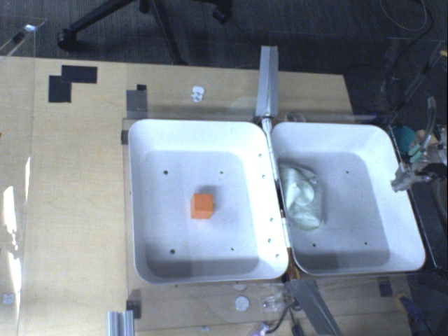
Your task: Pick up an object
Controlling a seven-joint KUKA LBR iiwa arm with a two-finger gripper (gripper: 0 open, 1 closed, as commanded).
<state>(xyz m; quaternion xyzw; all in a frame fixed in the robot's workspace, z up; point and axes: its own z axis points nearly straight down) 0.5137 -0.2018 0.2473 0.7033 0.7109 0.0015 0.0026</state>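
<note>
Camera view | end effector (413, 177) at right bin's (392, 261) right rim | finger state unclear | orange cube (202, 206) in left bin (150, 261)

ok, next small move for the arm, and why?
Probably swing left over the right bin toward the crumpled white cloth by the divider. The gripper sits at that bin's right rim, and the cloth lies nearer than the orange cube in the left bin.

I see two smooth white plastic bins (140, 208); a matt orange block (202, 206); a crumpled, soft pale cloth (302, 198); a light wood-grain bench (70, 187)
</note>
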